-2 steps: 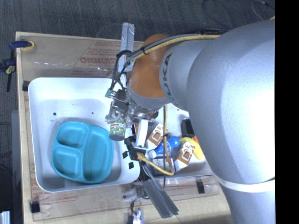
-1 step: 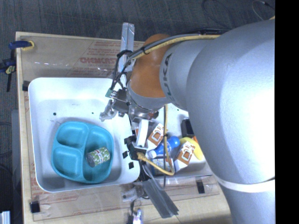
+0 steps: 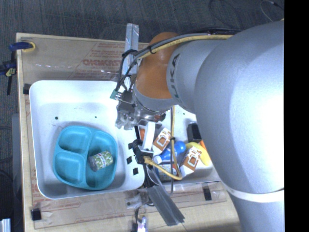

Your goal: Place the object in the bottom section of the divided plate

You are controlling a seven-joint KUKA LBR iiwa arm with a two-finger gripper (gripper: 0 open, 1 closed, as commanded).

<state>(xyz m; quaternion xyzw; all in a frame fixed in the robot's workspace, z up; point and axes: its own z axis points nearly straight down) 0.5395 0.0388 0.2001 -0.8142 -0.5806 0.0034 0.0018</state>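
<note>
A blue divided plate [image 3: 72, 146] sits in the left white bin [image 3: 43, 105]. A small green patterned can [image 3: 101, 160] lies on its side in the plate's lower right section, close to the inner ridge. My gripper [image 3: 129, 120] hangs over the wall between the two bins, just up and to the right of the plate. It is apart from the can, and nothing shows in its grasp. The arm's big grey body covers much of the right bin.
In the right bin lie two orange-and-white packets [image 3: 163, 140] [image 3: 193, 157], a blue thing [image 3: 175, 149], a yellow thing [image 3: 205, 154] and a small black thing [image 3: 194, 129]. A blue clamp [image 3: 19, 46] sits at the bench's far left corner.
</note>
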